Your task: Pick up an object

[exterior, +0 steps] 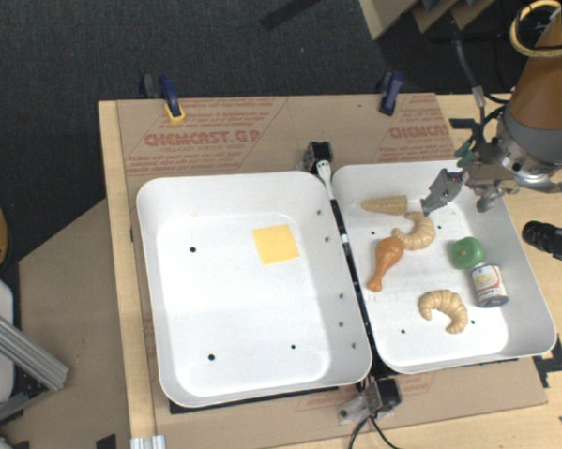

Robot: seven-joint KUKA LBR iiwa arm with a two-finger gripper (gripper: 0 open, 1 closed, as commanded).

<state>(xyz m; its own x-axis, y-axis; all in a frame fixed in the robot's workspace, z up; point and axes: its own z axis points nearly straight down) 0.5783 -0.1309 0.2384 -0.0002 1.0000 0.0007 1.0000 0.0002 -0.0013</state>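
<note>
Approach stage of a pick: nothing lifted yet, grasp and lift still to come.

Grey two-finger gripper (445,190) poised over the far part of the right shallow white bin (522,342), fingers apparently parted and bare, just beside the pale tan cone-shaped toy (385,205). Cone lying flat near the bin's far edge, long axis along that edge, tip toward the right. Likely target, judging by nearness. Orange plastic drumstick (384,258), two beige croissants, green ball and small can resting untouched.
</note>
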